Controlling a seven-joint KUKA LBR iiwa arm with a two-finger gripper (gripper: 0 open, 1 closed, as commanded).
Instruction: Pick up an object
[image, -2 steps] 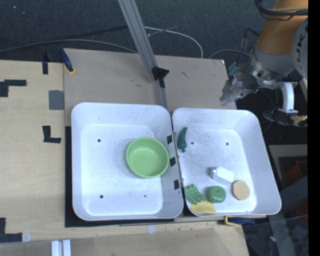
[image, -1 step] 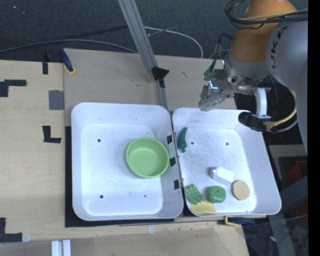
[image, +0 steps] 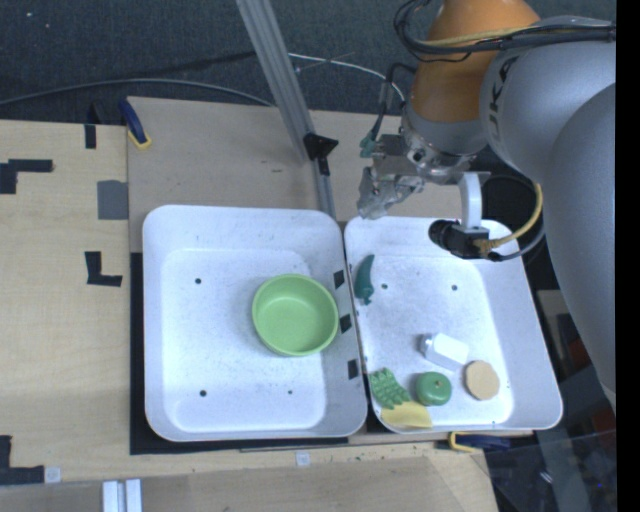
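My gripper (image: 376, 203) hangs over the far left corner of the right bin (image: 520, 330), above its rim, with nothing visible between its fingers. Just below it a dark teal curved object (image: 364, 278) lies against the bin's left wall. Toward the near side of the same bin sit a white block (image: 444, 349), a tan round disc (image: 482, 379), a green round object (image: 433, 388), a green ridged piece (image: 387, 385) and a yellow piece (image: 408, 415). A light green bowl (image: 294, 315) rests upright in the left bin (image: 180, 300).
A slanted grey metal pole (image: 285, 80) crosses behind the bins and ends in a black clamp near the bins' shared far corner. A black cable loop and white fitting (image: 468, 232) hang off the wrist over the right bin's far edge. Wooden bench lies to the left.
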